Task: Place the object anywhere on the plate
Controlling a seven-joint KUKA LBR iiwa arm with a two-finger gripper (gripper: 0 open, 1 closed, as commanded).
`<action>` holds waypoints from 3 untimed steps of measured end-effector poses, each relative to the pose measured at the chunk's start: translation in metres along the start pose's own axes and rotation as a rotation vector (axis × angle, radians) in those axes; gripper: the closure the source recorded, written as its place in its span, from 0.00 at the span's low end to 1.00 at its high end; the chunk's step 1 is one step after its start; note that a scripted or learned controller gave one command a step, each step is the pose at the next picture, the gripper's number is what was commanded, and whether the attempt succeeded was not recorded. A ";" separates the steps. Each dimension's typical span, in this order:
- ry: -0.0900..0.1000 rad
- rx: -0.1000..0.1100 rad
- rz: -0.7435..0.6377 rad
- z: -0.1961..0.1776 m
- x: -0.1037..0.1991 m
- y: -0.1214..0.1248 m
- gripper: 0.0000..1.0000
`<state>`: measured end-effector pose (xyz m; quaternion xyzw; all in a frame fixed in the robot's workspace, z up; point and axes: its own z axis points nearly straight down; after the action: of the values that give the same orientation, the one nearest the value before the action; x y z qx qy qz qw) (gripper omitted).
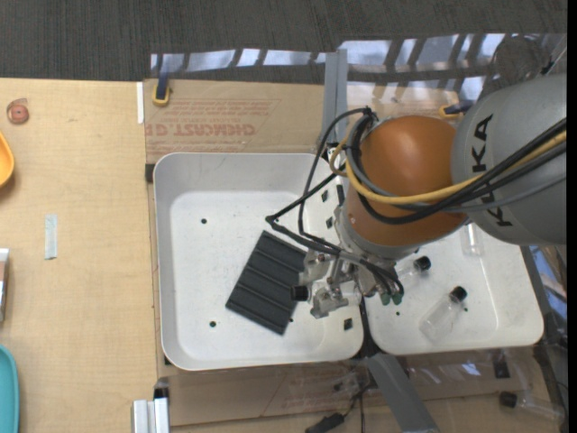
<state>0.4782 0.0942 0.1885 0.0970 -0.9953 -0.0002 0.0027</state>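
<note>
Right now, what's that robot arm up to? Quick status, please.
Gripper low at left bin's right side, beside black ridged plate. Clear bottle lying in right bin, ungrasped. Cables draped near wrist.

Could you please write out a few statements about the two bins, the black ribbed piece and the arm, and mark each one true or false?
1. The black ribbed plate lies in the left bin. True.
2. The claw hangs near the rim where the two bins meet. True.
3. The ribbed plate stands squarely aligned with the bin walls. False: it lies at a slant to them.
4. A small clear bottle with a black cap lies in the left bin. False: it lies in the right bin.
5. The arm's band is blue. False: it is orange.
</note>
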 end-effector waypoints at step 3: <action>-0.005 0.000 0.187 -0.069 0.007 -0.043 1.00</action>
<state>0.4799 0.0508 0.2574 0.0037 -1.0000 0.0000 0.0003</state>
